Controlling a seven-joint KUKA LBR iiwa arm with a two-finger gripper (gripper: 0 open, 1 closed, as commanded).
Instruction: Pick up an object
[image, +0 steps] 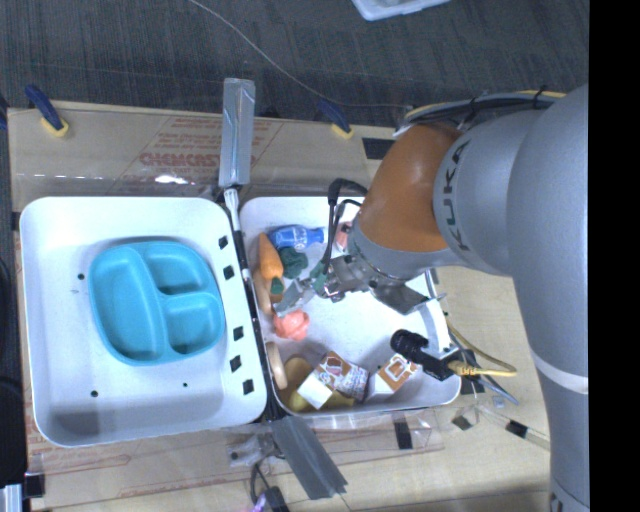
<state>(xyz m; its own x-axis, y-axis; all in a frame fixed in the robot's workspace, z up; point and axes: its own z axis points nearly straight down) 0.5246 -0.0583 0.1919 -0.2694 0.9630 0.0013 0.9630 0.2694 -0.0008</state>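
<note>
Pink object (291, 323) lies just below the fingers (303, 290).

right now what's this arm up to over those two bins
The grey arm with the orange band reaches in from the right, and its gripper is low in the right bin, among a jumble of small things: an orange carrot-like piece, a pink piece, a blue item and some small cartons. Nothing can be made out between its fingers. The left bin holds a blue divided tray.
</note>
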